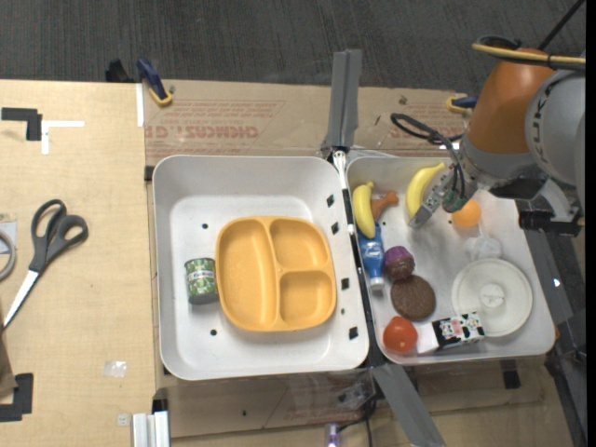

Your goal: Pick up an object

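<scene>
Tomato point(399, 334), a cookie point(413, 297) and a white lid point(492, 295) crowded the front of my right bin point(535, 346); the left bin point(172, 343) held a yellow tray point(277, 273) and a small can point(199, 278). Farther back, the jaws point(432, 198) sat low at a banana point(424, 186), presumably for a grasp; I couldn't tell whether they were closed on it.

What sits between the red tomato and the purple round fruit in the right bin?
In the camera view, a dark brown round disc-shaped object lies between the red tomato and the purple round fruit, close against both.
</scene>
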You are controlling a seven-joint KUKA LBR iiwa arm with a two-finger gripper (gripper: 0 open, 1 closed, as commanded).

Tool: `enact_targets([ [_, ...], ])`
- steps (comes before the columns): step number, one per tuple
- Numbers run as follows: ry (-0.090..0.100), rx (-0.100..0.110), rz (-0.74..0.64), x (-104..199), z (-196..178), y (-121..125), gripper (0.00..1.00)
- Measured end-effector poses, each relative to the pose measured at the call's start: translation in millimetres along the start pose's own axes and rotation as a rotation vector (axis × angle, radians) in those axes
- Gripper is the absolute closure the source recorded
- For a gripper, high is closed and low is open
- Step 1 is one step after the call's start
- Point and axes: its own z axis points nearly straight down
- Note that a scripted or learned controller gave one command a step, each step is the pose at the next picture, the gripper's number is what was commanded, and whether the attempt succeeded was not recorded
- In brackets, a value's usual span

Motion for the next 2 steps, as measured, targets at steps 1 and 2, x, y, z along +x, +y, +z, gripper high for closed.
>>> enact_targets([
  [1, -0.016, -0.018, 0.242, 36, 7, 24, 1.00],
  [2, -0.025, -0.017, -0.167, -18, -72, -31, 1.00],
])
